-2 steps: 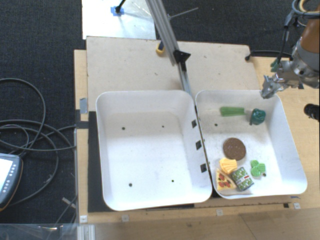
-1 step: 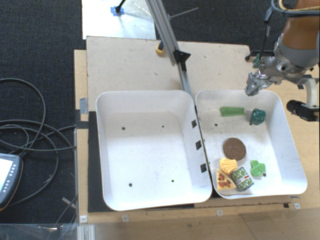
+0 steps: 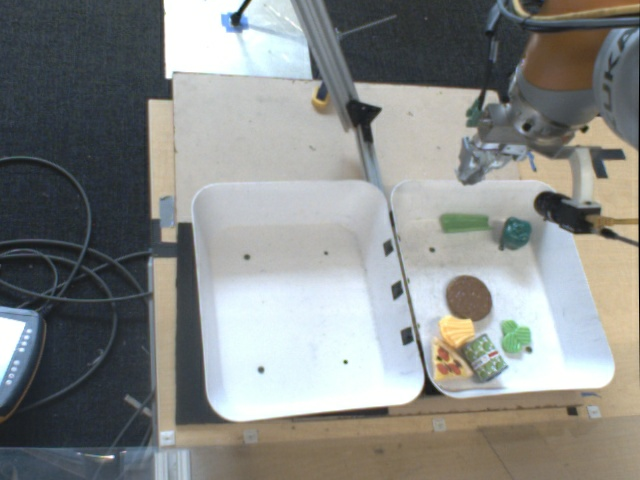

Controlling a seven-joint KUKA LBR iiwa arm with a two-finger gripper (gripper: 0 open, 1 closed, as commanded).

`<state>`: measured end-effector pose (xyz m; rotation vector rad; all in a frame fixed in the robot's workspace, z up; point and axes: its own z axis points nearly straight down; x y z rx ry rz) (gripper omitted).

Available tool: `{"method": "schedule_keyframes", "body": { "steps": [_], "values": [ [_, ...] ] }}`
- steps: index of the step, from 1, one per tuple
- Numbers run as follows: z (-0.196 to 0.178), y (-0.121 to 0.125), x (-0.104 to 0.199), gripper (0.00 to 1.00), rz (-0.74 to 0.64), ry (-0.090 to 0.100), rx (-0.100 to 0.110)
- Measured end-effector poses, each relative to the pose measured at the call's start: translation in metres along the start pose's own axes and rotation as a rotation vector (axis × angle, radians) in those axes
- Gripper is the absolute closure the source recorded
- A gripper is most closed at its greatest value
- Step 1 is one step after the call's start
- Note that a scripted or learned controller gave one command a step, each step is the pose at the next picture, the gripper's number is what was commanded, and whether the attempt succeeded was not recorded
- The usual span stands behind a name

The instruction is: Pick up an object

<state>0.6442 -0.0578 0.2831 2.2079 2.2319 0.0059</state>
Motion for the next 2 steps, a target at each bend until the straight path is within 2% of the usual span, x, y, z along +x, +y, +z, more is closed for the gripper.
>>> {"method": "schedule_keyframes", "body": {
  "steps": [1, 2],
  "values": [
    [0.020, 0.006, 0.058, 1.00, 0.000, 0.001, 0.004],
    [0.027, 0.016, 0.101, 1.00, 0.001, 0.000, 0.002]
  ]
}}
